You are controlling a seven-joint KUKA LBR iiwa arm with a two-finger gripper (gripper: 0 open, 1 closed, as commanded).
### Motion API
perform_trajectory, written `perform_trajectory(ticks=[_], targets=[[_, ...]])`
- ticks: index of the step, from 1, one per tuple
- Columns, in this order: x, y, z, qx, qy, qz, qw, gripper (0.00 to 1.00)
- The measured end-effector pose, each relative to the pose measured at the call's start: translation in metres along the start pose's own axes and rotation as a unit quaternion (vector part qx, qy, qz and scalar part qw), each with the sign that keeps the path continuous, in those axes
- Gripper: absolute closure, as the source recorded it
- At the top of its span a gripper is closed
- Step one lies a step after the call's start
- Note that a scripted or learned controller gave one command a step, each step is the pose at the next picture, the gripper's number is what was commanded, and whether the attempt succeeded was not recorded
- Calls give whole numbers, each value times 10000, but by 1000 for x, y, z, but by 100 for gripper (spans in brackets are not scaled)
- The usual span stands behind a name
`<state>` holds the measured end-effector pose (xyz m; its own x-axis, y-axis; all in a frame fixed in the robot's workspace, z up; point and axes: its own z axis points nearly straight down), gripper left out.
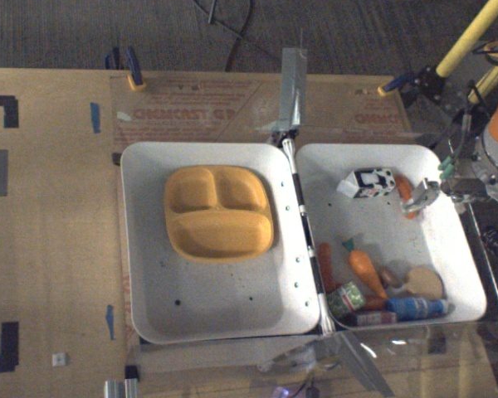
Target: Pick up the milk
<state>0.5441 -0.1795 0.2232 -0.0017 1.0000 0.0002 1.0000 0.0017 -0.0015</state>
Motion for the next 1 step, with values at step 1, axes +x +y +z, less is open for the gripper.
perform_trajectory(ticks=[1], targets=[[46,46,1,-16,-7,-99,9999,0]])
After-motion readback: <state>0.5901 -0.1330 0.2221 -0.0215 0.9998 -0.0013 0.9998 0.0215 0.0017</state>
